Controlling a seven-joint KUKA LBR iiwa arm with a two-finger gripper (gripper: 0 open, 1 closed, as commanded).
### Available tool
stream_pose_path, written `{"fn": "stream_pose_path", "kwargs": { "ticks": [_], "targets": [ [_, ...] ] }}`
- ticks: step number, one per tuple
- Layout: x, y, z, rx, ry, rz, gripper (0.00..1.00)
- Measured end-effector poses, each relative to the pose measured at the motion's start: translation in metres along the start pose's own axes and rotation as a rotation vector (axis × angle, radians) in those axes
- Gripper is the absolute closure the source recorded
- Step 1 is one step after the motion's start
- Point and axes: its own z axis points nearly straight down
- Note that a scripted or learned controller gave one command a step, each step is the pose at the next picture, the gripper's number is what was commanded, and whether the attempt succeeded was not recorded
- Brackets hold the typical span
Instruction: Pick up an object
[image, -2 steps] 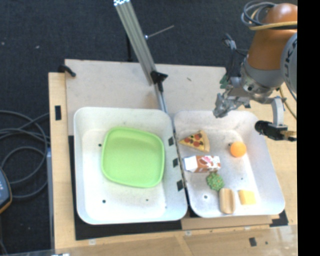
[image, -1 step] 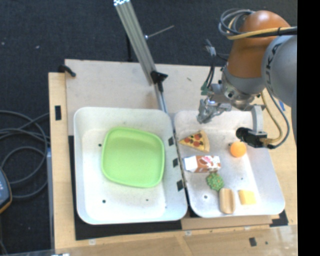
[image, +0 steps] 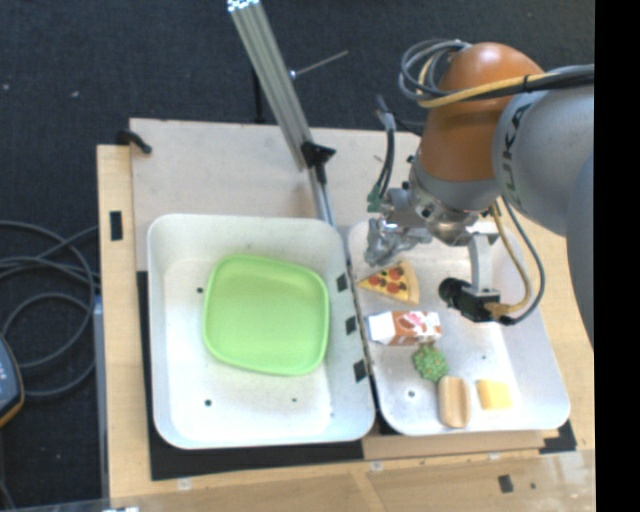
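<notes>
In the right bin lie a pizza slice, a red-and-white carton, a green broccoli piece, a hot dog bun and a yellow cheese block. My gripper hangs at the bin's far left corner, just above and left of the pizza slice. Nothing shows between its fingers.
A square green plate lies in the left bin. A slanted metal pole rises behind the bins. The arm's orange band and grey body loom over the right bin's far side. Cables lie on the floor at left.
</notes>
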Motion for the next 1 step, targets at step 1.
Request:
{"fn": "stream_pose_path", "kwargs": {
  "ticks": [1],
  "targets": [
    [0.0488,-0.0189,0.0155,0.001,0.0,0.0,1.0]
  ]
}}
